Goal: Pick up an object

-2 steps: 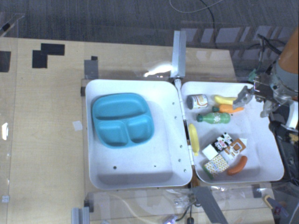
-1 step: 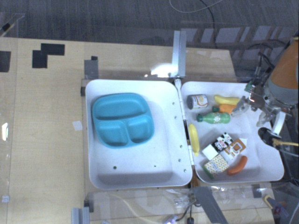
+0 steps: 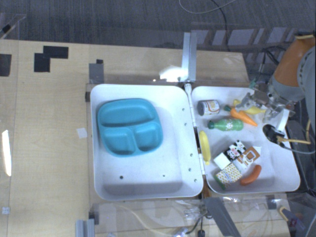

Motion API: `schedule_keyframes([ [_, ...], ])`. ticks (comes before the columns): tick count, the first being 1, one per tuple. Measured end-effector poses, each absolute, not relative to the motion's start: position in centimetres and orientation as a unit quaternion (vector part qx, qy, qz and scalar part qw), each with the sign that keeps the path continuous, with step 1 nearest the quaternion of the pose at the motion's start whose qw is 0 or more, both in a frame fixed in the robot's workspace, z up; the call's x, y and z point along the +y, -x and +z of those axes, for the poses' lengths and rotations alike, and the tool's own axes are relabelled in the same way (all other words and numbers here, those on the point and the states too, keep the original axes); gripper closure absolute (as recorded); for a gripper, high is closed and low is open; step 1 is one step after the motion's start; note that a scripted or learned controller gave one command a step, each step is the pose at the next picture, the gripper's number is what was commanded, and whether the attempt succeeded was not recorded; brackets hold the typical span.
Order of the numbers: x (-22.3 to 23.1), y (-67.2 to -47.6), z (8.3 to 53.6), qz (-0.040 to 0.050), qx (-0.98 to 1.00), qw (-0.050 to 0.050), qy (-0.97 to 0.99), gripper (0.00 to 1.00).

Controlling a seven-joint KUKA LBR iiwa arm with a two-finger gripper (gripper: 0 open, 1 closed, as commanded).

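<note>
Two white bins on surface: left bin [image 3: 148, 181] carries one blue divided tray [image 3: 129, 126]; right bin [image 3: 276, 179] carries small clutter. Gripper [image 3: 264, 105] seen low at right bin's far right corner, beside carrot [image 3: 243, 116]; finger state cannot be told. Counted: one green bottle [image 3: 225, 125], one can [image 3: 209, 107], one banana [image 3: 205, 146], one sausage [image 3: 250, 175]. Carrot judged light, stiff, smooth; best gripped across thick middle.
</note>
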State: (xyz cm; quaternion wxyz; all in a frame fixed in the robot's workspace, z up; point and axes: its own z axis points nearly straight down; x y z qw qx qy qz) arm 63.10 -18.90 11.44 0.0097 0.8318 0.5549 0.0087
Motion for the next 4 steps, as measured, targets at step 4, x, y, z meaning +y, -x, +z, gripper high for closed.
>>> schedule_keyframes([
  [4,-19.5,-67.3,10.2,0.0006,0.646,-0.003,-0.764,0.0],
])
